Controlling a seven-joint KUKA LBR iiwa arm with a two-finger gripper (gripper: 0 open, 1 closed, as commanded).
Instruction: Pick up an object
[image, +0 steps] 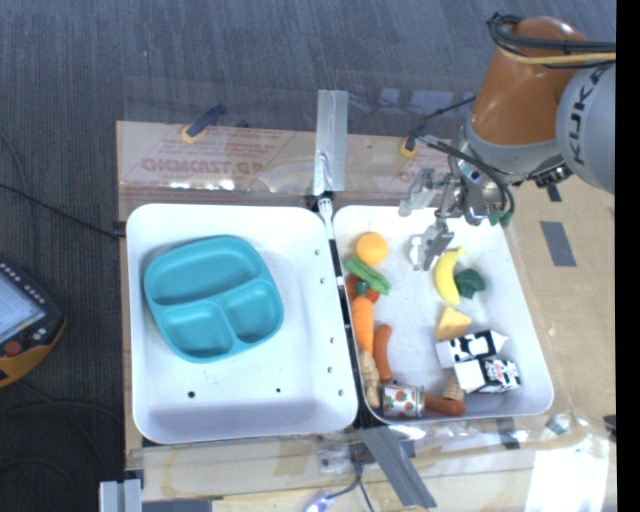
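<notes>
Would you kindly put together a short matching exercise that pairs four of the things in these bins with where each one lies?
Things:
1. teal divided plate
2. orange ball
3. banana
4. small can

Places:
A. near front edge of the right bin
B. just below the gripper
C. in the left bin
D. far end of the right bin, close to the divider

Pairs: 1-C, 2-D, 3-B, 4-A
</notes>
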